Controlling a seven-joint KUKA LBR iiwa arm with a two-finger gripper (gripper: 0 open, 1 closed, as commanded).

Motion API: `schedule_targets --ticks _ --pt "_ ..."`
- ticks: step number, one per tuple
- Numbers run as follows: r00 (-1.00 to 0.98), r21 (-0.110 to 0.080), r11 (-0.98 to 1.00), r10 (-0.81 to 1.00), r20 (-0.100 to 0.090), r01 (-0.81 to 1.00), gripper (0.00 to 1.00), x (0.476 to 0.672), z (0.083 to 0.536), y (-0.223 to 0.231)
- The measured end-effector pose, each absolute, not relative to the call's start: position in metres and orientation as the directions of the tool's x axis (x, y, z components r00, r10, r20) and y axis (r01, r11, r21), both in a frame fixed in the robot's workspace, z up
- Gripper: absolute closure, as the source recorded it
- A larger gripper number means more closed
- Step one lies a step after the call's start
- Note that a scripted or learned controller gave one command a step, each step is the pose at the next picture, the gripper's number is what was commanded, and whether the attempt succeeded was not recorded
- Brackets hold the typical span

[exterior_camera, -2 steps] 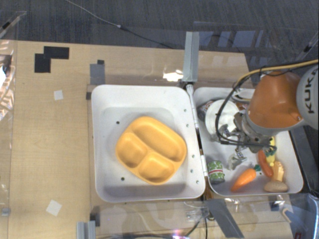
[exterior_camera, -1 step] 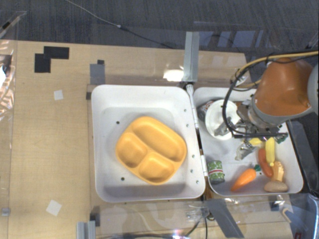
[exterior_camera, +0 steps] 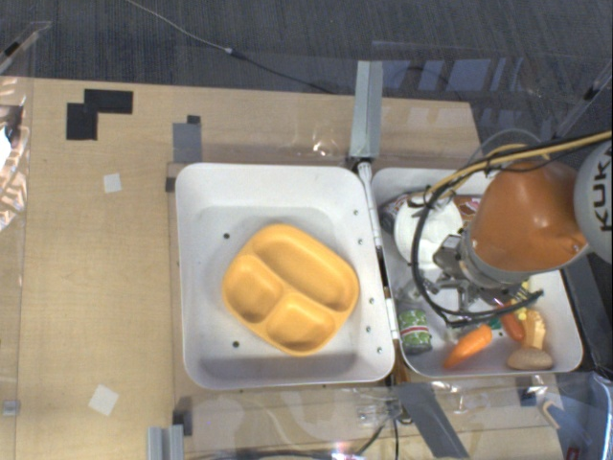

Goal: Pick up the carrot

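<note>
The carrot point(exterior_camera: 468, 346) is orange and lies at a slant near the front edge of the right bin point(exterior_camera: 573, 338). The arm's orange band point(exterior_camera: 527, 217) and grey wrist hang right above it and hide the gripper's fingers; cables loop down around the wrist. The wrist's lower end sits just above and behind the carrot's thick end.
In the left bin point(exterior_camera: 201, 209) rests a yellow three-part tray point(exterior_camera: 290, 287). The right bin also holds a small green-labelled can point(exterior_camera: 415, 332), a red and yellow food piece point(exterior_camera: 526, 328), a tan lump point(exterior_camera: 529, 358) and a white item point(exterior_camera: 431, 228) under the arm.
</note>
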State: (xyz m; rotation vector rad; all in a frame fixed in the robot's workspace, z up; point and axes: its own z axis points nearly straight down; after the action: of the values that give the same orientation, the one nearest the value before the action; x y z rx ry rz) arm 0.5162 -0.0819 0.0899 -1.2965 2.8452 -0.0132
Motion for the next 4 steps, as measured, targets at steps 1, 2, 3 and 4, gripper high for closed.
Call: schedule_targets --ticks 1,2,3,4 --pt "-0.819 -0.009 0.819 -0.574 -0.011 -0.574 0.00 0.536 0.170 -0.120" --pt "-0.874 -0.011 0.875 -0.485 -0.017 -0.485 0.00 0.500 0.090 -0.113" --pt "-0.994 0.000 0.994 0.105 -0.012 0.105 0.00 0.510 0.153 -0.126" --pt "-0.987 0.002 0.987 0.159 -0.003 0.159 0.00 0.497 0.093 -0.118"
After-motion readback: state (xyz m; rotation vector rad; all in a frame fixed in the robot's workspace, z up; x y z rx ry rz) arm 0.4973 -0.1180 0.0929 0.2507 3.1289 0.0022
